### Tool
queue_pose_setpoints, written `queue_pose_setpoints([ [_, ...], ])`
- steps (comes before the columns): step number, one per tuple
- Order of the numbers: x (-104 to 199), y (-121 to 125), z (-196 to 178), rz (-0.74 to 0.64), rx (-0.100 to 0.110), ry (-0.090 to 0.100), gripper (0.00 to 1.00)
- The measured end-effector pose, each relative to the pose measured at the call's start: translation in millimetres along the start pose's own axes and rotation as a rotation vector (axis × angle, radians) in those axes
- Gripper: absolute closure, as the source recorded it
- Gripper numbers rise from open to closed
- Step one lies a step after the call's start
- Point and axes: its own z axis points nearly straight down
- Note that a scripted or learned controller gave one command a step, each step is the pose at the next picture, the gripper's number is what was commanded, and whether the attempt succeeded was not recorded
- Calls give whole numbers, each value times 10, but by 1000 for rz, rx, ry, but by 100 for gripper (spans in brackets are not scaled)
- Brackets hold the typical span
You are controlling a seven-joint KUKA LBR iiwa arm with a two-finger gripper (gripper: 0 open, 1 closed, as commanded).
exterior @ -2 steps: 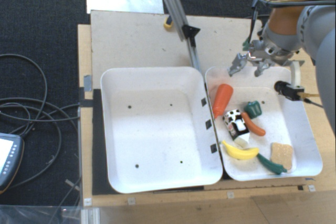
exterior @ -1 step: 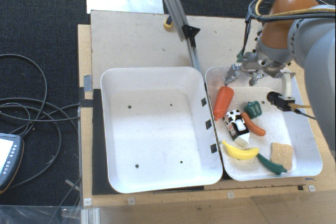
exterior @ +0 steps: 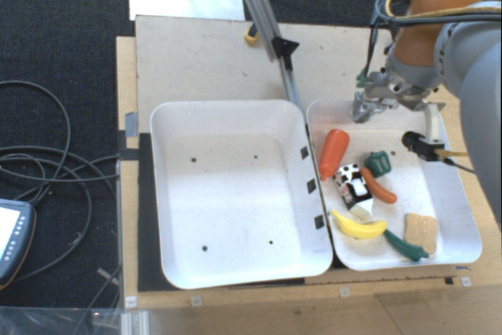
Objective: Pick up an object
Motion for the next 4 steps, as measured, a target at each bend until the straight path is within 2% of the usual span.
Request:
queue_pose_setpoints([
  [2,7,-39,-1007,-1,-3,0,100],
  [3,504,-343,-1094,-7,5,3,100],
  [4,996,-595,-964,-7,8,3,100],
])
